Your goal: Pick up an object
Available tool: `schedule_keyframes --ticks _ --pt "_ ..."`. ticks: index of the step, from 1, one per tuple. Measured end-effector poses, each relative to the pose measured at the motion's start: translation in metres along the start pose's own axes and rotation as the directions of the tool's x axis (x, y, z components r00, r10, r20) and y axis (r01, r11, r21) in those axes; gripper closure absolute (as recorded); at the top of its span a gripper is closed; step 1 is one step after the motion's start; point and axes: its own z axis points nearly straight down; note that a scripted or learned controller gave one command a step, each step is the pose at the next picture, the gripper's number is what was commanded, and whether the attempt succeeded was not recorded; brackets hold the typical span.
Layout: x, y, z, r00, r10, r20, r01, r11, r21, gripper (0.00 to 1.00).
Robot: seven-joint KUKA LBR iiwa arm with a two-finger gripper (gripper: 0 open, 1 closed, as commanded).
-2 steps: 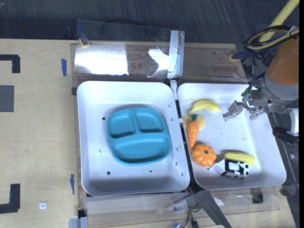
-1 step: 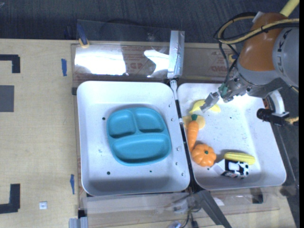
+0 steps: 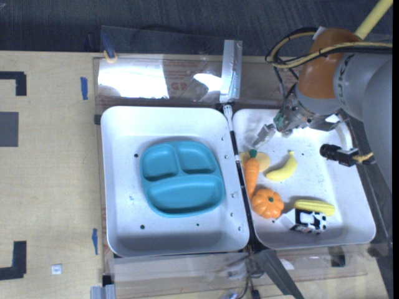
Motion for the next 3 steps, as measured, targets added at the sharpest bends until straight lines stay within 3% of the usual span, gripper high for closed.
schedule_keyframes --ticks 1,2,3 --pt "0.0 0.0 0.001 1.0 0.0 0.0 0.0 1.0 0.001 0.0" --pt "-0.004 -0.105 0.001 0.999 0.051 0.003 -0.051 0.999 -0.001 0.0" --pt "0.041 -0.166 0.002 0.993 0.121 0.001 -0.121 0.993 -0.005 0.0"
